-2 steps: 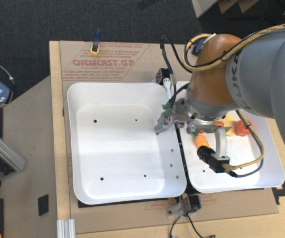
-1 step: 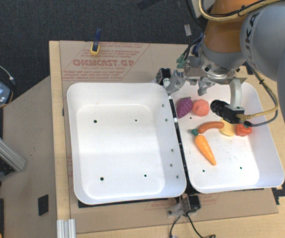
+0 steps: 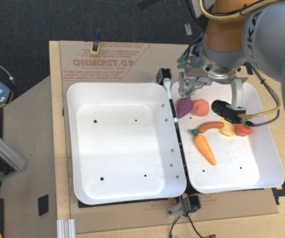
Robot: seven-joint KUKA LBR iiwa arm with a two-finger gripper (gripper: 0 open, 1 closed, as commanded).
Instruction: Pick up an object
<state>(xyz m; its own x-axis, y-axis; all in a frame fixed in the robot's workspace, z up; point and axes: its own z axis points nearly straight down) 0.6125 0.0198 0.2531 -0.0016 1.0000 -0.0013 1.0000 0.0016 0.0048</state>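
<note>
Grey, orange-banded arm (image 3: 251, 24) lowered over shallow white right-hand bin (image 3: 261, 167). Metal two-finger gripper (image 3: 187, 89) at bin's far left corner; jaw state impossible to tell. Just below jaws: purple knobbly grape cluster (image 3: 183, 106), pink round fruit (image 3: 200, 107) beside. Farther below: orange plastic carrot (image 3: 205, 149).

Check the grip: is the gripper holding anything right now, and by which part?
Nothing visibly held. The gripper hangs just above the purple grapes and the pink ball in the right bin; no object sits between its fingers.
</note>
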